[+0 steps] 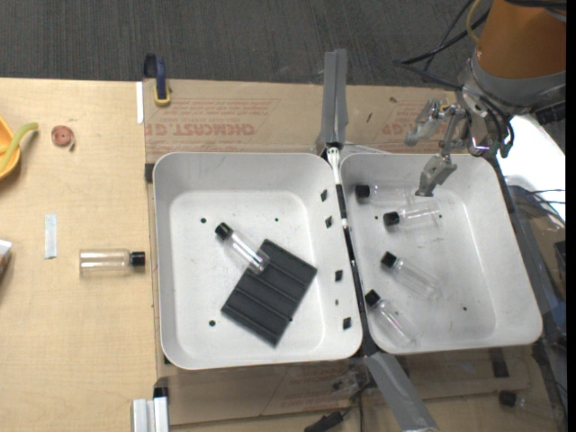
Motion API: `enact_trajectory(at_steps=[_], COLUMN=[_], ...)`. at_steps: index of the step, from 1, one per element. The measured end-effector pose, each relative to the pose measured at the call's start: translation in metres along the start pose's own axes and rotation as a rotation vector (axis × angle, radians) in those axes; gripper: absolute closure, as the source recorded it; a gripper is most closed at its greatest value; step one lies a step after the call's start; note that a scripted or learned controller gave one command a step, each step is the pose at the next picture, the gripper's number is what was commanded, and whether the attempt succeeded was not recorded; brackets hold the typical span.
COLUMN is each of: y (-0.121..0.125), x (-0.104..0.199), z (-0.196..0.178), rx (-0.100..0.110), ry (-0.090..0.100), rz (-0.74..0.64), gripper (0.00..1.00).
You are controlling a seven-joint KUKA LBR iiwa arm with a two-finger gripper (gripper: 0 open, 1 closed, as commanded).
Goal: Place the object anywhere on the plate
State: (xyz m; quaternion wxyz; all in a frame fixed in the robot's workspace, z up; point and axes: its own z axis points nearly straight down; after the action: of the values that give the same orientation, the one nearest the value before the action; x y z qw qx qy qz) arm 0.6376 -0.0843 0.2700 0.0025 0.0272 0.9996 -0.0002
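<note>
We note the gripper (438,171) above the right bin's (504,327) far side, fingers seemingly together, holding nothing. A clear vial (241,245) rests touching the black plate (270,292) in the left bin (180,241).

You're looking at the arm (526,25) in the top right corner: fat round link, orange band up top, grey section below it tapering toward the wrist. Black cables loop off its left side and trail down the right. Below the grey, the wrist hardware is a cluster of bare metal brackets with thin dark wires running through them. The gripper (432,178) is slim, silver-grey metal, angular plates rather than moulded parts. You can't make out screws or markings at this resolution.
</note>
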Motion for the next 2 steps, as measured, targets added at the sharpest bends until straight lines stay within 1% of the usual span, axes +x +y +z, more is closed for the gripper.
enact_trajectory(at_steps=[1, 2], y=[-0.129, -0.136], x=[0.000, -0.031], z=[-0.080, -0.173], rx=[0.000, -0.001], ry=[-0.002, -0.002], rz=[-0.233, -0.415], gripper=[0.00, 0.00])
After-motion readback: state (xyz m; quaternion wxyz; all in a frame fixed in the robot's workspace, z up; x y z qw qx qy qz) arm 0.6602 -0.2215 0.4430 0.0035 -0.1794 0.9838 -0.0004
